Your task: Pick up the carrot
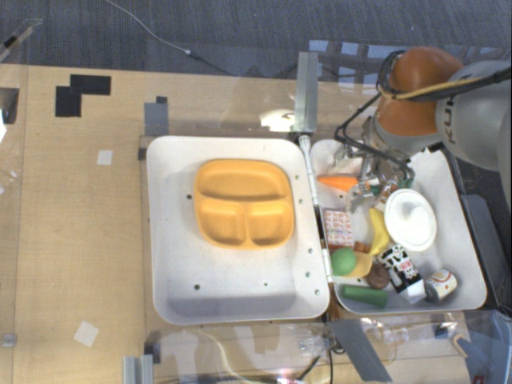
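A: Camera view, slant from above. Carrot lies in the right bin, upper-left corner, near the wall shared with the left bin. Lying flat, nothing on top of it.

B: Arm?

A: In from the right, orange band over the bin. End effector hangs just right of the carrot's thick end, near it; contact I can't judge. Released or clenched: cannot tell, the wrist and cabling hide it.

B: So which step?

A: My read: approach, not yet a grasp. Carrot rests on the bin floor.

B: Next move?

A: Likely shift left to centre over the carrot, then descend. White bowl and banana crowd the near side.

B: Left bin?

A: Holds a yellow divided tray. Desk otherwise not involved.
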`<state>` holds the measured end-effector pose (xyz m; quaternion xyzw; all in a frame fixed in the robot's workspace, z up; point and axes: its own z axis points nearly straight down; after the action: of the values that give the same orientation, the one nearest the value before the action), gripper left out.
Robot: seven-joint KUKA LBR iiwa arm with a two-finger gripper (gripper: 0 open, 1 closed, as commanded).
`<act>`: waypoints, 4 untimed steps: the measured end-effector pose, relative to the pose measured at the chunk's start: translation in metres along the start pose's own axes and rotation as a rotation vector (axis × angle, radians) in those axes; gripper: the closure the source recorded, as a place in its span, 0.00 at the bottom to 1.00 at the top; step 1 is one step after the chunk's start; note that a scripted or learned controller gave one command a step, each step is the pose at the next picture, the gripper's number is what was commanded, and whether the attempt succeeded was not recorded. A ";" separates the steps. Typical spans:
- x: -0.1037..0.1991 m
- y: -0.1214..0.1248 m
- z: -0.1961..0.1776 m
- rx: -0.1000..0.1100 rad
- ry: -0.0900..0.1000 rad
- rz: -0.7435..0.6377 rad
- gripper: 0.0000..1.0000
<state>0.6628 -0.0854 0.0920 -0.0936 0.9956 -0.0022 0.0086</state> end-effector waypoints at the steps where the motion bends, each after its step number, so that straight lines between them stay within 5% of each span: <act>1: -0.008 -0.005 0.001 -0.003 0.009 0.011 0.00; 4: -0.009 -0.002 0.002 0.000 0.007 -0.033 0.00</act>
<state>0.6716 -0.0854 0.0906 -0.1100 0.9939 -0.0028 0.0050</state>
